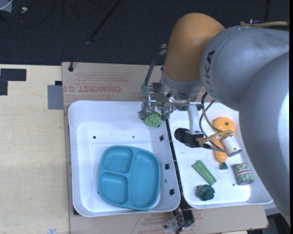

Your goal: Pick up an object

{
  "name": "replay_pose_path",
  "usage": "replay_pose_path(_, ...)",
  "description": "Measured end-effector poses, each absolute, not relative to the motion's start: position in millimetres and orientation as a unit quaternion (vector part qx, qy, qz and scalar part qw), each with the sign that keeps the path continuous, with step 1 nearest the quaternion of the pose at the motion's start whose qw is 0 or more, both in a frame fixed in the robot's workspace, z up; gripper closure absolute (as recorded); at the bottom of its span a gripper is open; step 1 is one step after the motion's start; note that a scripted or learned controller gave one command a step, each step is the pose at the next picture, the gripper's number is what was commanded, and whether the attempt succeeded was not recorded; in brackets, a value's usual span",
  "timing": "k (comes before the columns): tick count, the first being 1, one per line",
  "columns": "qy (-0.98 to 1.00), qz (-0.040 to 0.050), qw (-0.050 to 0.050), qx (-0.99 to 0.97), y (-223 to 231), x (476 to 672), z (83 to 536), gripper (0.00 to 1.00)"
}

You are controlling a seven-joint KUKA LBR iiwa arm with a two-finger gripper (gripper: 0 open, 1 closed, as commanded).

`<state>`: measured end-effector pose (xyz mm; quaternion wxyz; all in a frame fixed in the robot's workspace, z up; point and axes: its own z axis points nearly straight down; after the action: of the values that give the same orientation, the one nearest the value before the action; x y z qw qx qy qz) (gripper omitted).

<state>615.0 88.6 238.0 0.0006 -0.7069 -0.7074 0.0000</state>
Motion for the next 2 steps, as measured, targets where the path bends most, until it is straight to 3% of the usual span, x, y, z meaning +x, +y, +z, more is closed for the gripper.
replay_pose_path(2, -0.709, 0.0011, 0.0, -0.706, 88.7, 620.4, 232.7, 1.0)
